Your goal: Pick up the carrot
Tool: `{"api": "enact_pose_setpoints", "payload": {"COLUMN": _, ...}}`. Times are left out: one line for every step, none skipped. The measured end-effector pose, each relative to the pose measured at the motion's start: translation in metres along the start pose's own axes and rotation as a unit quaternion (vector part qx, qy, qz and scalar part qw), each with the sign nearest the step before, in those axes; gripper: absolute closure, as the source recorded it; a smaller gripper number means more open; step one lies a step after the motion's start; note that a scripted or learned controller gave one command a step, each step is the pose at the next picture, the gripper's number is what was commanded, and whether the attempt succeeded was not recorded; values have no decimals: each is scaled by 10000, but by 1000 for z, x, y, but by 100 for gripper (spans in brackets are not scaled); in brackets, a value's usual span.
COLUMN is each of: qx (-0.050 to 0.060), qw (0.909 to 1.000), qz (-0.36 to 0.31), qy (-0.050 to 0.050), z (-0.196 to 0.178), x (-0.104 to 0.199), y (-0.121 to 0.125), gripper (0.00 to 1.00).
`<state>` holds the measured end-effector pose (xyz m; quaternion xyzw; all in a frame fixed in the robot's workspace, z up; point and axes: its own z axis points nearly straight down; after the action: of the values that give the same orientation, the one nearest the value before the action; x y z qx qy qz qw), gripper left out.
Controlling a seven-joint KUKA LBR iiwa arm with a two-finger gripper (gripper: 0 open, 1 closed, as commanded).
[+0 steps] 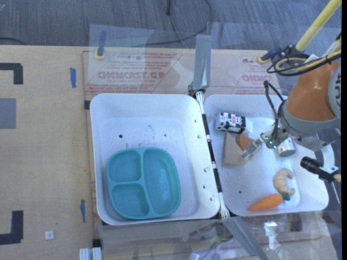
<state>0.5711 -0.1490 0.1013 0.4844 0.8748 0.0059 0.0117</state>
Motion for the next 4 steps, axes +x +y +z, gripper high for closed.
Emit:
{"api": "enact_pose_setpoints", "payload": {"qx": -3, "qw": 9999, "qz": -125, "qy": -36, "z": 2, "x": -9, "y": 54, "gripper": 0}}
{"api": "enact_pose_setpoints", "payload": {"qx": -20, "qw": 9994, "qz": 348, "qy": -11, "z": 2, "x": -20, "y": 30, "gripper": 0}}
{"api": "enact_pose_setpoints", "payload": {"qx": -34, "qw": 9994, "qz": 356, "qy": -30, "z": -8, "x": -22, "y": 30, "gripper": 100}}
{"api": "enact_pose_setpoints", "payload": {"qx": 97, "qw": 9996, "qz": 241, "qy": 62, "z": -84, "x": 63, "y": 61, "gripper": 100}}
